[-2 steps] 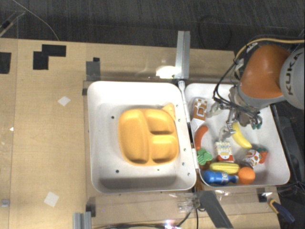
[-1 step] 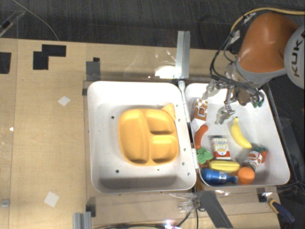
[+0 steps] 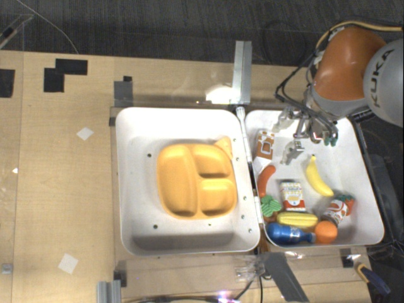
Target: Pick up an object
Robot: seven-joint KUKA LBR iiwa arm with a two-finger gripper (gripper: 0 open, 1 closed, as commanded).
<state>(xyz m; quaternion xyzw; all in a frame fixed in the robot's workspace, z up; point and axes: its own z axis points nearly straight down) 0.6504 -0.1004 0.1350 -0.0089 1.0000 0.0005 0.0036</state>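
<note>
My gripper (image 3: pixel 295 145) hangs over the back of the right bin (image 3: pixel 365 169), below the orange band of the arm (image 3: pixel 344 65). Its fingers point down and nothing shows between them. Just left of it lies a small brown and white box (image 3: pixel 264 145). In front and to its right lies a yellow banana (image 3: pixel 317 177). Further forward are a red sausage-shaped toy (image 3: pixel 266 178), a small white carton (image 3: pixel 292 195), a green toy (image 3: pixel 271 206), a yellow piece (image 3: pixel 297 219), a blue bottle (image 3: pixel 288 234), an orange ball (image 3: pixel 326 231) and a red-capped bottle (image 3: pixel 339 209).
The left bin (image 3: pixel 132 169) holds a yellow sectioned tray (image 3: pixel 196 178). A metal post (image 3: pixel 242 68) stands behind the wall between the two bins. Black cables loop around the arm at the upper right.
</note>
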